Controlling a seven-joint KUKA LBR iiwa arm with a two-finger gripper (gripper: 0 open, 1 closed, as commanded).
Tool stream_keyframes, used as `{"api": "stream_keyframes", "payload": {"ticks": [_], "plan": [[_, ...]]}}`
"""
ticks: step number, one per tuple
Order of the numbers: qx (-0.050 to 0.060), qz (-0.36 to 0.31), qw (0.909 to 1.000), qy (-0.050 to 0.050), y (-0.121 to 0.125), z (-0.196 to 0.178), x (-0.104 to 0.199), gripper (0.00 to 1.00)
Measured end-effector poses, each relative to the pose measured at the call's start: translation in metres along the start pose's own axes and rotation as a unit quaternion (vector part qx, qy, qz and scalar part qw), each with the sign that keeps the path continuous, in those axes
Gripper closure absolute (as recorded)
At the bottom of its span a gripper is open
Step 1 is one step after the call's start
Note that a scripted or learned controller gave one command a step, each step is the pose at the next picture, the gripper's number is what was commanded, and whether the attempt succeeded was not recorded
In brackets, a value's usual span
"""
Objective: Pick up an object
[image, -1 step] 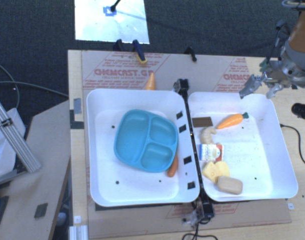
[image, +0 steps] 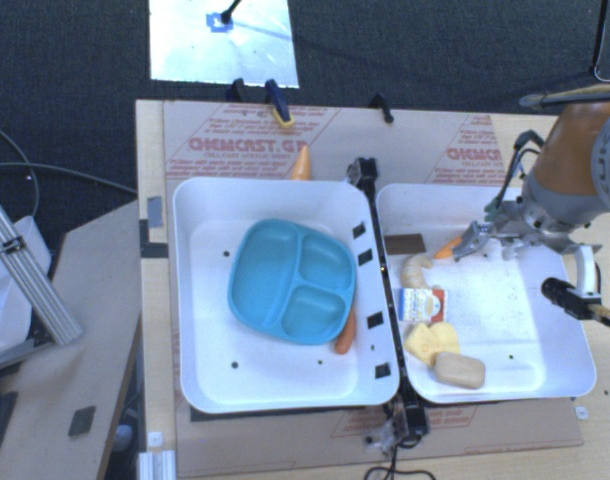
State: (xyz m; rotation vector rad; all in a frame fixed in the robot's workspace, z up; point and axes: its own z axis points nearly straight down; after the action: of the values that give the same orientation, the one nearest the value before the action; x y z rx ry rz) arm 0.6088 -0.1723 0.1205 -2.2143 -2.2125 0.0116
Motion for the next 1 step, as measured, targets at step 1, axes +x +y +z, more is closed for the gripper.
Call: {"api": "stream_keyframes", "payload": {"ticks": [1], "plan": [[-0.004,0.001,1.0,-0.001,-0.0784,0.0389,-0.019,0.0]]}}
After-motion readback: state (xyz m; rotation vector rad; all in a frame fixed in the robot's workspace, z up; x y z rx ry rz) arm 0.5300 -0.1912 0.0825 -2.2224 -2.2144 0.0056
